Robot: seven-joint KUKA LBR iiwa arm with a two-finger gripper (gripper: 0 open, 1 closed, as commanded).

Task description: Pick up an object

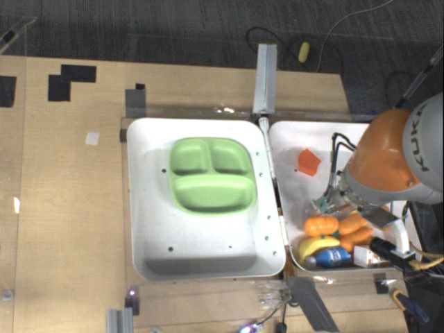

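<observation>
Two white bins side by side on the bench (62,220). In the left bin (149,248): a green divided tray (210,174), lying flat. In the right bin (284,155): an orange block (309,162) alone near the middle; at the near wall, a pile with an orange toy pumpkin (321,225), a carrot (356,229), a banana (316,245) and a blue bottle (331,257) lying crosswise, long axis left to right. Hand (331,201) low over the pile, just above the pumpkin; fingers' state: cannot tell.
</observation>
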